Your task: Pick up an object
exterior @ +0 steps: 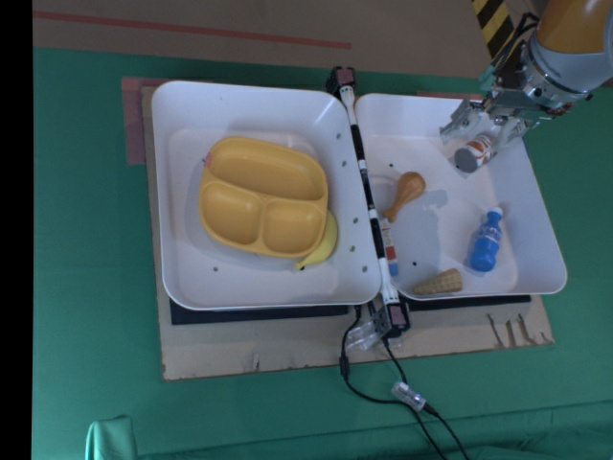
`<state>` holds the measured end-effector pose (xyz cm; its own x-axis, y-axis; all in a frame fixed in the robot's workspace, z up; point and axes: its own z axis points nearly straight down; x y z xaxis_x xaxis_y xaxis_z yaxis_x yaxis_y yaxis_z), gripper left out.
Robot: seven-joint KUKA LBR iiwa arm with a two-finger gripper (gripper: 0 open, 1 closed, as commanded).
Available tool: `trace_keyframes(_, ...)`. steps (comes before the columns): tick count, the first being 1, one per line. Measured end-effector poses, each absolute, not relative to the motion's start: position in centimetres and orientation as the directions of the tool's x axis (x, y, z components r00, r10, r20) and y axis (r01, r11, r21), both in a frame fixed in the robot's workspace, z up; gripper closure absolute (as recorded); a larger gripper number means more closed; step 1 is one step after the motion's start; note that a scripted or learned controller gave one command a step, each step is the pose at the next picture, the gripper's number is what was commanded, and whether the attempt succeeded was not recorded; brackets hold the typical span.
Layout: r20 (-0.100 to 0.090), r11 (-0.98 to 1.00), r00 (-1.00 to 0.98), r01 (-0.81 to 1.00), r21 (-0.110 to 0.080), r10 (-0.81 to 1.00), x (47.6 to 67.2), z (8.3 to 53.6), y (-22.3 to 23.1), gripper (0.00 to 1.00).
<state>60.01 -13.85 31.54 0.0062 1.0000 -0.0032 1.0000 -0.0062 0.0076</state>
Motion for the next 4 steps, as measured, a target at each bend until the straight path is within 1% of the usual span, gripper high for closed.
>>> trace_keyframes(1, -0.007, -0.008, 0.008, 1.0, 0.006, 1.0, 62.9, 20.0, -19.0, 0.0)
trace_keyframes(2, -0.013, -0.013, 0.013, 1.0, 0.02, 1.0, 63.1, 21.7, -19.3, 1.0)
trace_keyframes(3, -0.013, -0.013, 0.013, 1.0, 0.02, 1.0, 63.1, 21.7, -19.3, 0.0)
trace_keyframes(4, -0.018, -0.018, 0.019, 0.999, 0.034, 1.0, 63.3, 23.4, -19.6, 1.0)
